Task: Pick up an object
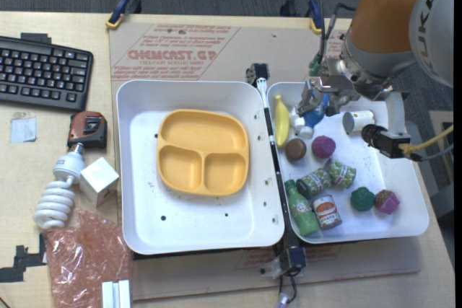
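Gripper (312, 99) down in the right white bin (404, 198), far-left corner; can't tell how the jaws stand or whether they hold anything.

Fingers sit over a small blue-and-white object (312, 119) close to the bin's far edge, with a yellow banana (281, 123) just beside it along the bin's left wall. A brown ball (294, 149) and a magenta ball (323, 147) lie just nearer than that. A white cylinder (357, 119) lies by the wrist. Mid-bin: camo-print cans (328, 178), a green ball (362, 198), a purple ball (387, 202). At the near-left corner: a green bottle (299, 209) and a small red-label tin (327, 213), touching. Left white bin (137, 220) holds a yellow three-compartment plastic tray (202, 153), centred.
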`<action>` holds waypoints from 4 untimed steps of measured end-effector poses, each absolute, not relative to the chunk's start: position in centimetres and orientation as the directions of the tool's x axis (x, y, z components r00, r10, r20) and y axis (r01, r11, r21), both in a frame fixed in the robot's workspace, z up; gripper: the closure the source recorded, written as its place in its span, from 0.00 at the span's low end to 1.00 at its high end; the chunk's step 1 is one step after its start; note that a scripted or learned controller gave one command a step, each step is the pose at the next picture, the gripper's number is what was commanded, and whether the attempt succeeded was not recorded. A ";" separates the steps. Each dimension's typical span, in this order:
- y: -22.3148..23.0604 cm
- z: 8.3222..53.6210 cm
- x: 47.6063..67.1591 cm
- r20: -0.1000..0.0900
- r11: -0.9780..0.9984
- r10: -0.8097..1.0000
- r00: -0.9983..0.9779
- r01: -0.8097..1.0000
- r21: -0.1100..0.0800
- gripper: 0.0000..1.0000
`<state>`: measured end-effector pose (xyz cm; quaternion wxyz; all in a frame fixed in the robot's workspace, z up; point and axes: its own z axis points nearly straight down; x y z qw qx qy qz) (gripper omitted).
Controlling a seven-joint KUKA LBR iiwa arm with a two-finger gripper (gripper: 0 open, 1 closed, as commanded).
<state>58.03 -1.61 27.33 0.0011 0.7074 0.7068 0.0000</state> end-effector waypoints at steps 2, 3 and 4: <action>2.1 28.1 65.9 -0.002 0.000 1.000 0.000 1.000 0.001 1.00; -4.9 35.2 65.9 -0.002 0.000 1.000 0.000 1.000 0.001 1.00; 1.9 27.6 62.8 -0.001 0.002 1.000 -0.002 1.000 -0.001 1.00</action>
